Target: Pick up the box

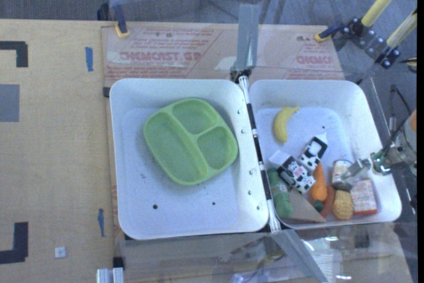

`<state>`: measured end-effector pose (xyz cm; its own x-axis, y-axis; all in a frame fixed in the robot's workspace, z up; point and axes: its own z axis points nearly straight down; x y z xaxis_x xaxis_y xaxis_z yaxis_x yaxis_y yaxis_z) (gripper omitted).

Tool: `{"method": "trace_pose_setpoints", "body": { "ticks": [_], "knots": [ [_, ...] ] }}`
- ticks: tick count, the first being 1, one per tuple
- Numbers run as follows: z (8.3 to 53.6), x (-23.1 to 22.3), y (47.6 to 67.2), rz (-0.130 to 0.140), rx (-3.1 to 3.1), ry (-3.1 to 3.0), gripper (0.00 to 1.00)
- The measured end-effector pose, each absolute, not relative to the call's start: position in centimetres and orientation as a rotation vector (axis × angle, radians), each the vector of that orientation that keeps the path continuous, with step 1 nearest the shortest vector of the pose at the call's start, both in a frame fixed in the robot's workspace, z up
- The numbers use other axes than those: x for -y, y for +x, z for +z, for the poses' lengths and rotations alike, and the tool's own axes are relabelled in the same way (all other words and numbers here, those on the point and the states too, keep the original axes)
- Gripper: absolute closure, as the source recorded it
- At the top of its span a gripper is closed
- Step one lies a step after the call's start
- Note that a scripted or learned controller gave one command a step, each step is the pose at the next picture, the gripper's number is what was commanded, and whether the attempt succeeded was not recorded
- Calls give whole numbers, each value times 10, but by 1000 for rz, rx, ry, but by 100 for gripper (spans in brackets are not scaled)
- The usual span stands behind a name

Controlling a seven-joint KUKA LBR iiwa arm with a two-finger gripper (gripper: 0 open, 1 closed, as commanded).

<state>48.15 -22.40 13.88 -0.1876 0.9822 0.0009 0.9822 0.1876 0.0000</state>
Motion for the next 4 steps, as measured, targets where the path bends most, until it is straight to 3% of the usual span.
{"method": "trace_pose_setpoints", "body": {
  "ticks": [1, 2, 3, 4],
  "knots": [
    [98, 220, 480, -5, 2420, -1995, 0],
    [109, 221, 481, -7, 2422, -2003, 100],
    [109, 221, 481, -6, 2421, -2001, 0],
    [90, 217, 484, -16, 2425, -1995, 0]
  ]
}}
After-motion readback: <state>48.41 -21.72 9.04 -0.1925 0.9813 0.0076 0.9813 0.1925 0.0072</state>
